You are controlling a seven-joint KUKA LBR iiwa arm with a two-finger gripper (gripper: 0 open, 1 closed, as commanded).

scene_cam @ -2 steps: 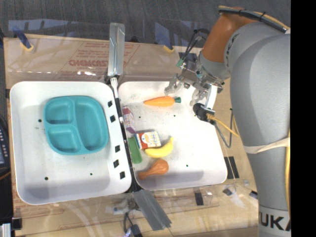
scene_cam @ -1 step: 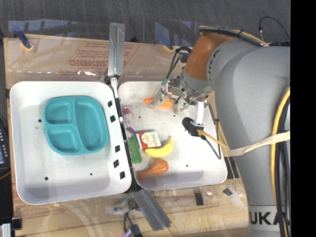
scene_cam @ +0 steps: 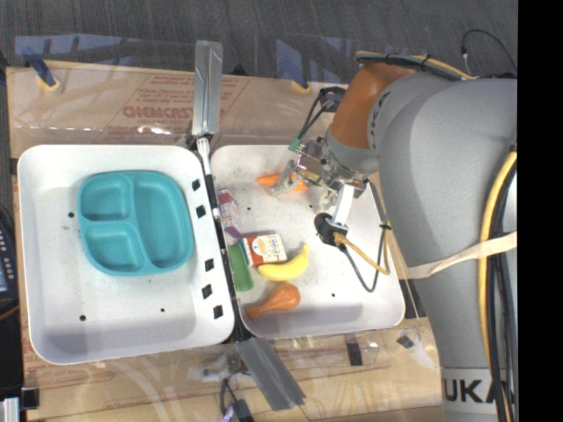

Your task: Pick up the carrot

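Carrot [scene_cam: 273,181] is seen in the right bin [scene_cam: 369,310], just beside the gripper [scene_cam: 297,176]. Whether it is gripped cannot be told.

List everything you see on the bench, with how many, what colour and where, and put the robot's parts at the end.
bins: two, white, side by side on the bench
divided plate: one, teal, in the left bin
carrot: one, orange, top of the right bin, at the gripper
banana: one, yellow, middle of the right bin
small carton: one, red and white, beside the banana
green item: one, along the right bin's left wall
orange pear-shaped item: one, near the right bin's front
arm: one, grey with orange band, reaching from the right
gripper: one, over the carrot
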